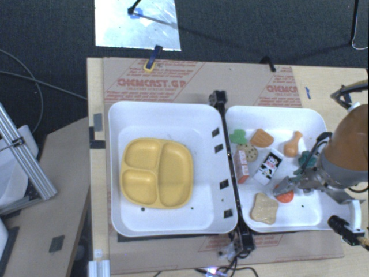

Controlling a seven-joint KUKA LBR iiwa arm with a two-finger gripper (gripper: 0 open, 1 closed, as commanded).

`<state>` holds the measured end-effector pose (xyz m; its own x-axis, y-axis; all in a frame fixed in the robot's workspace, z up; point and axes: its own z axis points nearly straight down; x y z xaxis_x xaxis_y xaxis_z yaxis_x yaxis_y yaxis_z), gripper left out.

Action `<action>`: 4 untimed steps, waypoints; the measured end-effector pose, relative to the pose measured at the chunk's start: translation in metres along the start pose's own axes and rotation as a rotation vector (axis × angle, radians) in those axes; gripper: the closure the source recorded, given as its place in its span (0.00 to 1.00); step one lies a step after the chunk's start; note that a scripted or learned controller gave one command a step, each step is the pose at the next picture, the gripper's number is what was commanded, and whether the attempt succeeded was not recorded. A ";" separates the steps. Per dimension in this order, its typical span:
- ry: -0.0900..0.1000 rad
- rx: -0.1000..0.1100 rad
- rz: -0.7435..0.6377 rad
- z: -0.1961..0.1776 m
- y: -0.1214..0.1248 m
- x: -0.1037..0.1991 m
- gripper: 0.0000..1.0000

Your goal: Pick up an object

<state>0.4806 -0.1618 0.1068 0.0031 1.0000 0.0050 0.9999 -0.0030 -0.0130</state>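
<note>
Nothing is lifted yet. My claw (pixel 286 184) hangs low in the right bin (pixel 311 120), right over a small red piece (pixel 286 197) (whether its tips are apart or together, I cannot tell). Gripping and raising remain.

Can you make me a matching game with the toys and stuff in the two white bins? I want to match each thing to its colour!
Things:
1. divided plate
2. toast slice
3. small carton
4. round toy at the right bin's top left

Colours:
A. white with black patches
B. green
C. yellow
D. tan

Pairs: 1-C, 2-D, 3-A, 4-B
</note>
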 end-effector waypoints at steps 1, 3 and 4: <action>-0.005 -0.017 -0.008 -0.022 0.007 0.017 0.00; -0.005 -0.018 -0.007 -0.031 0.007 0.016 0.00; -0.006 -0.017 -0.008 -0.027 0.034 0.008 0.00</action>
<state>0.5145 -0.1539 0.1329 -0.0046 1.0000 -0.0009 1.0000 0.0046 0.0039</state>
